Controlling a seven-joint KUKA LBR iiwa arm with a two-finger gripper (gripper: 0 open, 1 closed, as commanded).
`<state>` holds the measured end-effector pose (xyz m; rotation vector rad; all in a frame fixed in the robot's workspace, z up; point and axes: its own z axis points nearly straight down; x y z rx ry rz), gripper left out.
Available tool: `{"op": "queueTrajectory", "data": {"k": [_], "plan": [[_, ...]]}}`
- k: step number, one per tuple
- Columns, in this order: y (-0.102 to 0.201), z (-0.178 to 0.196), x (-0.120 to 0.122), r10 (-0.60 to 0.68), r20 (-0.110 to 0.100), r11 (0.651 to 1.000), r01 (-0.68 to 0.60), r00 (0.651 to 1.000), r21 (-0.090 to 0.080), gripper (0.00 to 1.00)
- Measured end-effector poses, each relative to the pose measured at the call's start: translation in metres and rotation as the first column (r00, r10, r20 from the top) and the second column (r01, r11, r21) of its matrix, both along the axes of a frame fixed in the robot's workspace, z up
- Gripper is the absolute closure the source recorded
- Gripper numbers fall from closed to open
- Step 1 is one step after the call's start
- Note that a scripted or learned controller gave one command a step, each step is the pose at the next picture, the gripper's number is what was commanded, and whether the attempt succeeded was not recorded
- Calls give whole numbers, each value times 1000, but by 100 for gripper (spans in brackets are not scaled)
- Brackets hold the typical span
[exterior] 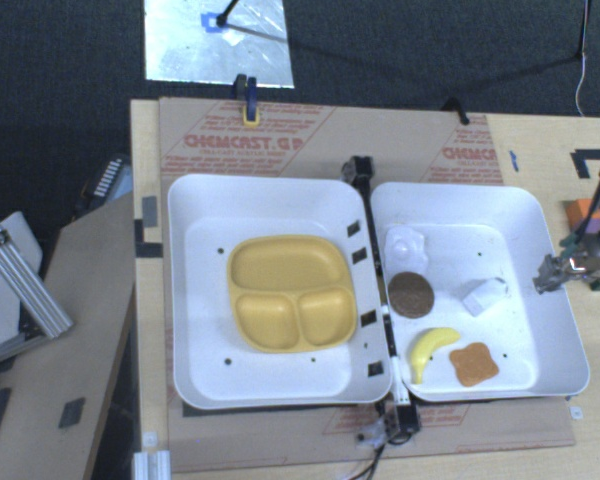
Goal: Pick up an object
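Nearest the lens, at lower right of the frame: toast-shaped brown piece [474, 364] and yellow banana [430, 348], side by side on the floor of the right bin [550, 268]. Just above the banana, a round dark-brown disc [411, 294], matte and flat. Up from that, a pale, nearly white object [404, 243], hard to separate from the bin floor. Right of the disc, a small white block [483, 293], tilted, edges faint against the white. In the left bin [195, 268], mid-frame: a yellow three-compartment plate [285, 293], lying flat. At the far right edge, over the right bin's rim: end effector [552, 274], small, dark and blurred, arm cut off by the frame; released or clenched, impossible to tell. Cardboard sheet with red lettering [280, 133] under both bins, on the worktop [100, 298].
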<state>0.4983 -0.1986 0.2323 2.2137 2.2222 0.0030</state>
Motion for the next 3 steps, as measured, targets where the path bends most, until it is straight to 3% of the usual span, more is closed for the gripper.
{"op": "queueTrajectory", "data": {"k": [3], "plan": [[170,9,72,7,-1,1000,-7,1000,4,100]]}}
